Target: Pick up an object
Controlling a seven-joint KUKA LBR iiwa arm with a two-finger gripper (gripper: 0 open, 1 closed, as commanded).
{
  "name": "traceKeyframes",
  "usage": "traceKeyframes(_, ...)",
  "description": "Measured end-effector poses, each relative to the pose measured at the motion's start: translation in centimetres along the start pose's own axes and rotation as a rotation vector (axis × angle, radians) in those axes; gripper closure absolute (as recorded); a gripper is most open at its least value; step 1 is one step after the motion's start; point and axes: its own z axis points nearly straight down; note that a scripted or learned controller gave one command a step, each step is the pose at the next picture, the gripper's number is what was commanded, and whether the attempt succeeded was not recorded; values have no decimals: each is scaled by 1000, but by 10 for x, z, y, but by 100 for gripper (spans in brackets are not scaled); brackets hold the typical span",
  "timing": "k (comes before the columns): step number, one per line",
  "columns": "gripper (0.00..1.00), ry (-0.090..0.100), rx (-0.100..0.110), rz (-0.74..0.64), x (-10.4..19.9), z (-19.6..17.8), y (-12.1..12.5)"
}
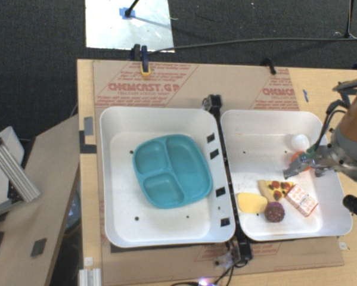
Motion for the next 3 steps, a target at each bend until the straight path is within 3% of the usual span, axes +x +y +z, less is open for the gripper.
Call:
traceKeyframes(1, 0, 0, -1, 1, -6, 47, 7)
traceKeyframes(2, 100, -3, -7, 0, -6, 34, 8)
traceKeyframes(3, 100, -4, -11, -2, -9, -30, 12)
